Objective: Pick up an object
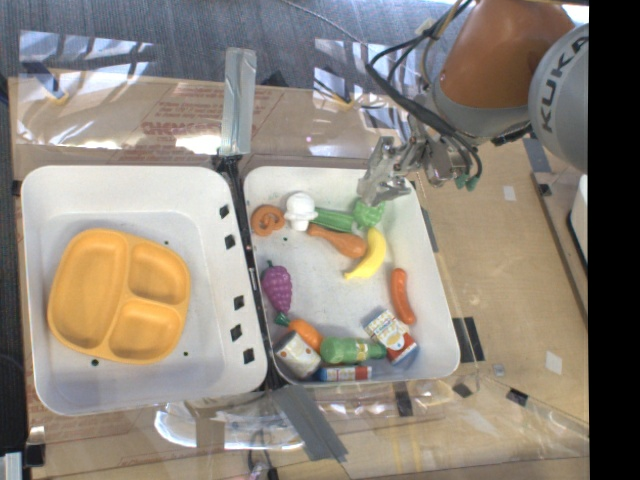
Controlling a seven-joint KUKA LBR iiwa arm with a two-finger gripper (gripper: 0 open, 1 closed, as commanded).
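I am reaching in from the right, my grey arm with its orange band hanging over the upper right corner of the right bin point(432, 268). My pincer point(381, 190) is pointing down at that corner, just above a small green toy point(368, 212). I cannot tell whether my fingers are spread or pressed together, and nothing is showing between them.

The right bin is holding a scatter of toy food. Near the top, a brown pretzel point(265, 220) is lying beside a white mushroom point(300, 208), with an orange carrot point(338, 239) slanting next to them. A yellow banana point(369, 255) is curving just below the green toy. A purple bunch of grapes point(277, 288) is sitting toward the left wall. An orange-red sausage point(402, 296) is lying along the right wall. At the bottom, a green vegetable point(352, 349), a small carton point(389, 334) and a few other small pieces are crowding together.

The left bin point(205, 193) is holding a yellow divided plate point(118, 295), lying flat with three compartments.
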